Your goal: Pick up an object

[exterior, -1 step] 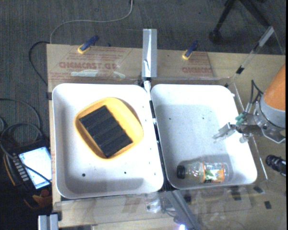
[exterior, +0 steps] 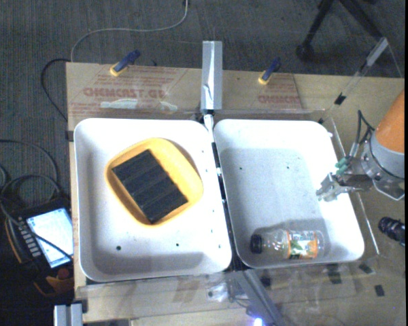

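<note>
Robotics lab indicated: plywood bench point(exterior: 88, 87) clamped at 12 o'clock, cables point(exterior: 27, 161) trailed over grey carpet, teach pendant point(exterior: 44, 235) laid at 8 o'clock, office-chair base point(exterior: 326, 12) seen at 1 o'clock.

We see two smooth white plastic bins point(exterior: 95, 155), a glossy yellow plastic dish point(exterior: 183, 158) holding a matt black ridged block point(exterior: 149, 184), and a clear plastic bottle point(exterior: 287, 243).

Just left of the metallic grey tool point(exterior: 330, 187), the two bins point(exterior: 279, 148) are showing plain white, and the surface point(exterior: 156, 90) beyond them is showing tan with faded red lettering. Farther left, a yellow dish point(exterior: 183, 158) is carrying a black ribbed block point(exterior: 149, 184). Below the tool, a clear bottle point(exterior: 287, 242) is wearing a black cap and an orange-and-green label.
</note>
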You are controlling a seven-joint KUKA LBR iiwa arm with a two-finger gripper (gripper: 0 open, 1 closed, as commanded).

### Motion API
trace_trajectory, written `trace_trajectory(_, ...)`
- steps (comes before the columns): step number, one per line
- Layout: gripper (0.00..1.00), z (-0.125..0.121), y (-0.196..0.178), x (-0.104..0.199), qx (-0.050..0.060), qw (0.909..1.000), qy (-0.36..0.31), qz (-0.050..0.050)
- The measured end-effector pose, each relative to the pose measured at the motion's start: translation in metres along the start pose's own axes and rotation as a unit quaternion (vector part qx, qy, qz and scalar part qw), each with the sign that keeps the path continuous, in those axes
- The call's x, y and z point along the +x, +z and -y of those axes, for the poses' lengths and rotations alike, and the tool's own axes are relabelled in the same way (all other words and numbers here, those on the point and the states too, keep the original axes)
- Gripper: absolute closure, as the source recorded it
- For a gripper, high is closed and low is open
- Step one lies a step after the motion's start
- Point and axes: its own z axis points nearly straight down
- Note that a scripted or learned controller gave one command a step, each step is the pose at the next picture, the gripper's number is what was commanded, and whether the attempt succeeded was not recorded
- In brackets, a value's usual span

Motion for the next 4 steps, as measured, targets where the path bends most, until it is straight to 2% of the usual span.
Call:
trace_trajectory(1, 0.00, 0.000, 0.000, 0.000, 0.000, 1.0000, 0.000, 0.000)
trace_trajectory(2, 0.00, 0.007, 0.087, -0.004, 0.000, 0.9927, -0.121, 0.000)
trace_trajectory(3, 0.00, 0.007, 0.080, 0.062, 0.000, 0.9858, -0.168, 0.000)
trace_trajectory(4, 0.00, 0.005, -0.083, 0.148, -0.002, 0.9780, -0.209, 0.001)
